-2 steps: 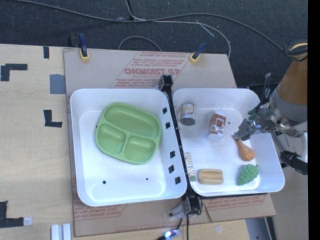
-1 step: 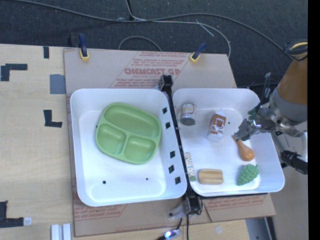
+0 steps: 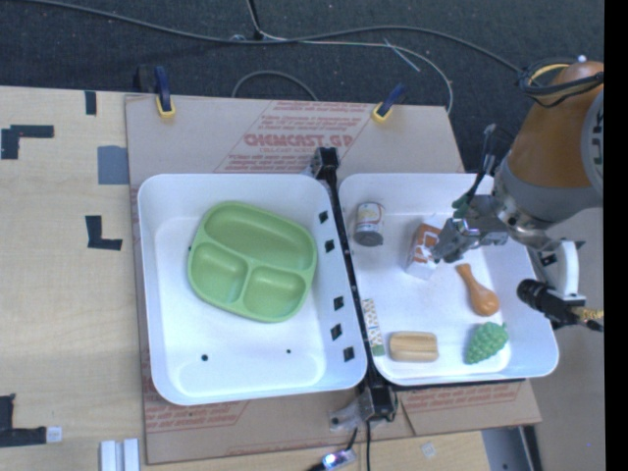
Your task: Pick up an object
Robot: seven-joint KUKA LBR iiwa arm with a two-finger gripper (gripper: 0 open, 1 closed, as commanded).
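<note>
The right bin [image 3: 530, 361] holds several items: a small metal can [image 3: 369, 224] near its left wall, a brown and white carton [image 3: 423, 245] in the middle, an orange drumstick-shaped toy [image 3: 477, 289], a tan bread-like block [image 3: 412, 346] and a green bunch of grapes [image 3: 486, 342] at the front. My gripper [image 3: 449, 242] hangs low over the bin, right beside the carton's right edge and just above the orange toy's upper end. I cannot make out from this angle whether anything sits between its tips.
The left bin [image 3: 162, 292] carries a green divided plate [image 3: 252, 260]. A black divider with clips [image 3: 339, 263] runs between the bins. The grey arm with its orange band [image 3: 554, 150] comes in from the right over the right bin's far corner. Cables lie behind the bench.
</note>
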